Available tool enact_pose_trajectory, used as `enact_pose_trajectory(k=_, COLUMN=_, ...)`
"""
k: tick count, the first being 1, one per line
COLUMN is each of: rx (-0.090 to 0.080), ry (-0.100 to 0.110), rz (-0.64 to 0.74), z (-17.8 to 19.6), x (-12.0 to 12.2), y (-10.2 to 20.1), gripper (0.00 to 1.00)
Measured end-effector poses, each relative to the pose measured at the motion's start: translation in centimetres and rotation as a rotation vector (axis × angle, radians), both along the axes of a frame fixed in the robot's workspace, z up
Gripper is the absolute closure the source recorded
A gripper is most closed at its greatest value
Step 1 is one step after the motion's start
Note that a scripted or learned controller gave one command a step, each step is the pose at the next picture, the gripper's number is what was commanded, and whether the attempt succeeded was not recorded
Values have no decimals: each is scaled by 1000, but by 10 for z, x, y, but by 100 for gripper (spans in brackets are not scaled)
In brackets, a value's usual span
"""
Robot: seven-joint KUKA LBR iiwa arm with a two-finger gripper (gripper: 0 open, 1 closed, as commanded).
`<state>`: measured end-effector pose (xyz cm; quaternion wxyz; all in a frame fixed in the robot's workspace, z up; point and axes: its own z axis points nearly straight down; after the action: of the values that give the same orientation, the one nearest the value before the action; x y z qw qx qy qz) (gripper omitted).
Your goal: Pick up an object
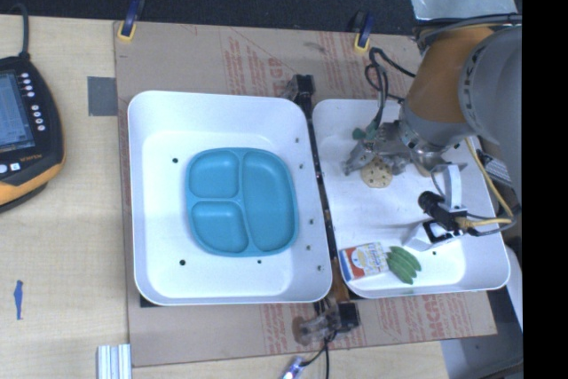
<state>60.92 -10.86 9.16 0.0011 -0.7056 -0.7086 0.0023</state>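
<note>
In the camera view, the grey arm's two-finger gripper (376, 152) hangs low at about twelve o'clock in the right white bin (479, 275), just above a small round tan cookie-like disc (377, 176); whether the claw is released or clenched I cannot tell. The disc looks light, stiff and perhaps crumbly, so I judge a gentle pinch across its rim suits best. At the bin's six o'clock lie a flat red-and-white card packet (362, 260) and a soft-looking green leaf-shaped piece (405, 264), touching.

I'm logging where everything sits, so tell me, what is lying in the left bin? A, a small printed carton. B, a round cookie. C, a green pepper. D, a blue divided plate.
D: the blue divided plate lies alone in the middle of the left bin, while the other small items lie in the right bin.
</note>
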Motion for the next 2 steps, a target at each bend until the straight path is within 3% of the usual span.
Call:
enact_pose_trajectory(k=1, rx=3, ry=8, rz=-3, z=-1, x=45, y=10, gripper=0)
enact_pose_trajectory(k=2, rx=2, ry=-1, rz=-2, z=0, x=47, y=-24, gripper=0)
